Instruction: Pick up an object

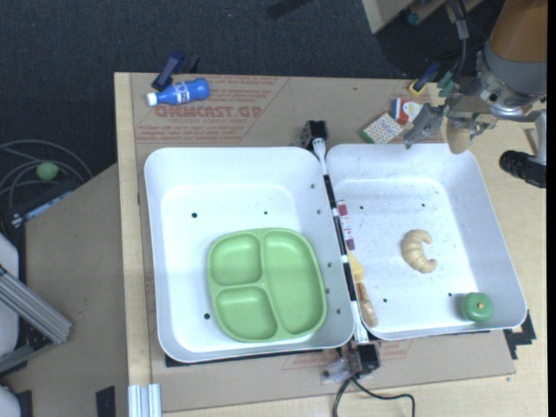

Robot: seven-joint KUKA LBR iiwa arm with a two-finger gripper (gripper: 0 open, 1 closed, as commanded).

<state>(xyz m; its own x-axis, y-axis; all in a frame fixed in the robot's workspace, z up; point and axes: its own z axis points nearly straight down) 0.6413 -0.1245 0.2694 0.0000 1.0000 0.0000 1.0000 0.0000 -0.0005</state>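
Observation:
A pale croissant [420, 250] lies in the middle of the right bin [391, 194]. A small green round object [475, 306] sits in that bin's near right corner. A tan, thin piece [367, 306] rests against the bin's left wall near the front. In the left bin [174, 189] lies a green divided plate [265, 283]. My gripper [440, 135] hangs over the far rim of the right bin, well beyond the croissant. Its two fingers stand apart, open, with nothing between them.
A blue and white bottle [178, 92] lies on the cardboard behind the left bin. A small colourful card [382, 129] sits just left of the gripper. A black clamp [315, 132] holds the strip joining the bins. Cables [26, 185] lie off the bench's left side.

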